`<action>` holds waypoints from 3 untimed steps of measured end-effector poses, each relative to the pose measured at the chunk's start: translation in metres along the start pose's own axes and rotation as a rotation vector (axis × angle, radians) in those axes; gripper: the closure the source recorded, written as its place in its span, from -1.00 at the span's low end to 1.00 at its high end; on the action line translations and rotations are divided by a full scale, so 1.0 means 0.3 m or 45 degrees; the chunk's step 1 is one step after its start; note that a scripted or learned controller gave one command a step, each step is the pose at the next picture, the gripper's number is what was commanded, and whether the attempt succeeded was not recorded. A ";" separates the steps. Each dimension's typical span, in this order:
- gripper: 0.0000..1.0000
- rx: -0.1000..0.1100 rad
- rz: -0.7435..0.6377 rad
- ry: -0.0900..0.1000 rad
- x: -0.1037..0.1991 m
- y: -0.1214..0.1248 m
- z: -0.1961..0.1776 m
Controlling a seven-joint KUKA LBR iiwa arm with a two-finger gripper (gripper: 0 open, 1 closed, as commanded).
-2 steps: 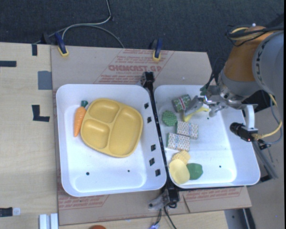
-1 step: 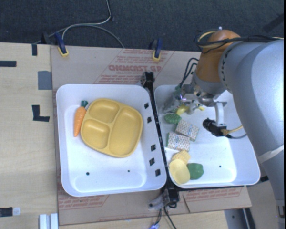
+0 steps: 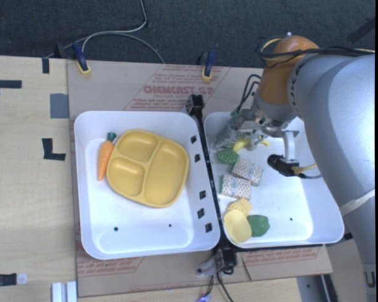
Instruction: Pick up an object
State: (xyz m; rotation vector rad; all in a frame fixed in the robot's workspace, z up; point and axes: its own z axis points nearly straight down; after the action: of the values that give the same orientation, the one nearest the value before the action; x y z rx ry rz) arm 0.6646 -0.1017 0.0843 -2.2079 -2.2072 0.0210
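Two shallow bins sit side by side on a cardboard sheet (image 3: 176, 83) that covers the tabletop (image 3: 25, 168). In the left bin (image 3: 91, 231), a divided plate (image 3: 146, 167) lies toward the far side, with a toy carrot (image 3: 104, 158) touching its left edge. In the right bin (image 3: 302, 219), small items run along the left wall: a leafy piece (image 3: 227, 156) at the far end, two wafer squares (image 3: 240, 176) nearer, then a round piece (image 3: 237, 226) with a small lump (image 3: 259, 224) just to its right at the near end. The arm (image 3: 340, 118) reaches in from the right, its gripper (image 3: 242, 137) low over the far left corner of the right bin, beside the leafy piece. Two clamps (image 3: 82, 60) sit at the sheet's far edge.
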 end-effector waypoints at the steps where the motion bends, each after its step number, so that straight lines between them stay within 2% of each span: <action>1: -1.00 0.001 -0.003 0.006 -0.017 0.001 0.000; 3: -1.00 0.001 -0.003 0.005 -0.020 0.001 0.000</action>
State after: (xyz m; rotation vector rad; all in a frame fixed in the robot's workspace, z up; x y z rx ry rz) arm 0.6649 -0.1077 0.0842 -2.2034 -2.2071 0.0174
